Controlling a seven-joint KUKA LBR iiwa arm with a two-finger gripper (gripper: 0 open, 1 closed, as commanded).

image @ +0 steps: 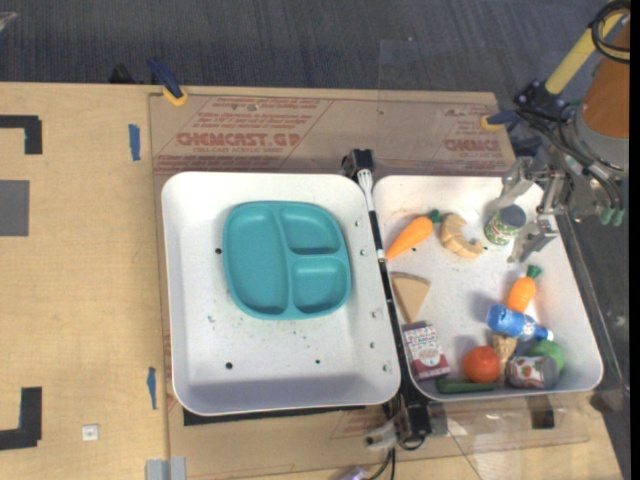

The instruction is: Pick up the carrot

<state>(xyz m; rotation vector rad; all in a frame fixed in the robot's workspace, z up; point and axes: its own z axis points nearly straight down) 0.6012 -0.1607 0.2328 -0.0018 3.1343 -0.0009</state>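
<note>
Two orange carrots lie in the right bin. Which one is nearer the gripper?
The smaller carrot, just below the gripper near the bin's right side. The larger carrot lies farther off, by the divider.

- The arm (607,98) comes into the frame at the upper right corner, its orange band showing at the right edge just below the top.
- A yellow length and dark cabling sit above that band, at the very top right.
- The wrist slants down and to the left from there, toward the right middle of the frame.
- The hand (525,230) hangs at the end of it, pointing downward, with two pale metal fingers (541,230) set apart and nothing between them.
</note>
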